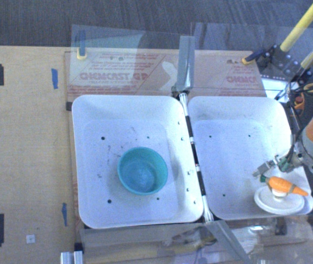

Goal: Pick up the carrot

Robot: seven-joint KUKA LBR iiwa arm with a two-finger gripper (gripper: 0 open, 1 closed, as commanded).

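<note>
Lying on a white dish (280, 203) at the right bin's (228, 147) five o'clock corner, the carrot (286, 186) sits just below the gripper (272, 168); finger state unclear.

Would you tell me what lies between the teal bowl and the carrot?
In the camera view, bare white bin floor and the two bins' adjoining rims separate the teal bowl from the carrot.

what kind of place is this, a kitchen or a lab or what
Most likely a robotics lab bench, not a kitchen: two shallow white bins sit side by side, a grey arm's end effector reaches in by a toy carrot, and blue tape marks dot the board.
</note>
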